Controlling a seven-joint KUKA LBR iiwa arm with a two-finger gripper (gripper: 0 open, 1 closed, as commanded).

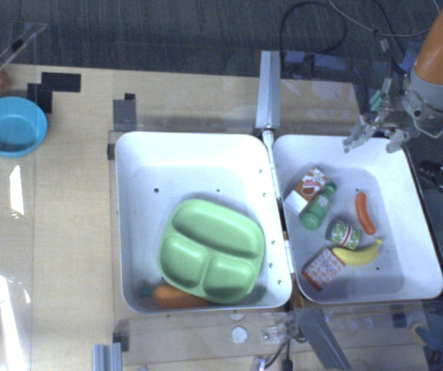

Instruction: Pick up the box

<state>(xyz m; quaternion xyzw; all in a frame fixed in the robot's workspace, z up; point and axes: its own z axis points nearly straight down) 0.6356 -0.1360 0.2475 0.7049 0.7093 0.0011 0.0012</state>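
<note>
White right bin to work in, hand spread above its far rim, gripping nothing. Down and inward toward the red box near the front wall, touching the banana; straddle the narrow sides, clear of the fruit.

Your left bin holds a divided tray with a carrot at its front edge. Right bin: box in front, banana beside it, bottle behind.

Bright even light; glare on bench left; slightly soft.
</note>
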